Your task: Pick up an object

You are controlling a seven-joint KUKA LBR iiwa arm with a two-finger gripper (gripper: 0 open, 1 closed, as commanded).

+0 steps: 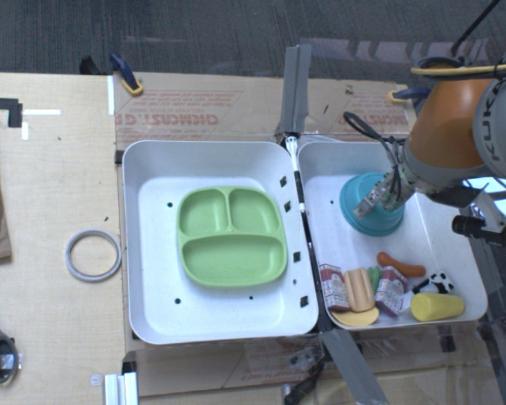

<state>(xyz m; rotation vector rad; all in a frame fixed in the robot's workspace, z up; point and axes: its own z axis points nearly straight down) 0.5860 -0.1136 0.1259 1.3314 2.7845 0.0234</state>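
Observation:
My gripper (pixel 379 199) hangs over the right bin (pixel 320 194), right above a teal bowl (pixel 364 211) that lies at the bin's middle. Its tips sit at the bowl's top. Along the bin's front edge lie several small items: an orange carrot-like piece (pixel 401 266), a yellow cylinder (pixel 437 307), a tan block (pixel 360 288), two red-and-white packets (pixel 332 285), and a black-and-white ball (pixel 439 283). The left bin (pixel 143 226) holds a green divided plate (pixel 232 236).
A grey metal post (pixel 293 91) rises between the bins at the back. A tape ring (pixel 93 254) lies on the bench to the left. A blue-yellow clamp (pixel 126 72) sits at the back left.

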